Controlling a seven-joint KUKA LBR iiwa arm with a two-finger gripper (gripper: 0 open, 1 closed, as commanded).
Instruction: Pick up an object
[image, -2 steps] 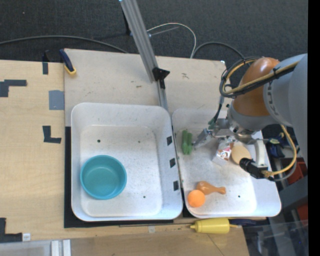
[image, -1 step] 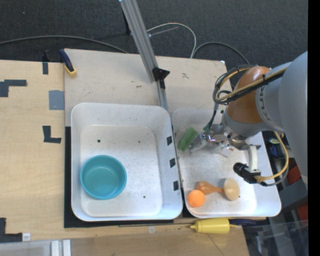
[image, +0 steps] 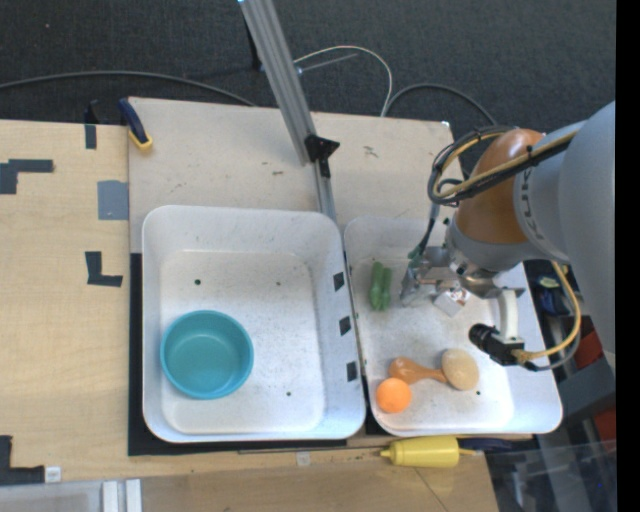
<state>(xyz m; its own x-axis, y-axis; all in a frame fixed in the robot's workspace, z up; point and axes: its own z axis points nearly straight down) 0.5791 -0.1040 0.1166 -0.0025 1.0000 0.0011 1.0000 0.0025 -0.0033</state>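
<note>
In the right bin (image: 535, 412) a green, elongated object (image: 380, 285) lies near the left wall. An orange ball (image: 394, 396) rests at the bin's front left. Beside the ball is a beige, rounded piece (image: 461, 368) with a brownish-orange stem (image: 420, 371). My gripper (image: 428, 283) hangs low over the middle of the right bin, just right of the green object. It sits under the arm's orange band (image: 497, 190). Nothing is visibly held in it.
A teal bowl (image: 207, 352) sits in the left bin (image: 250, 225) at its front left. A yellow bottle (image: 426, 452) lies on the bench just in front of the right bin. A slanted metal pole (image: 288, 88) rises behind the bins. Black cables (image: 350, 55) trail at the back.
</note>
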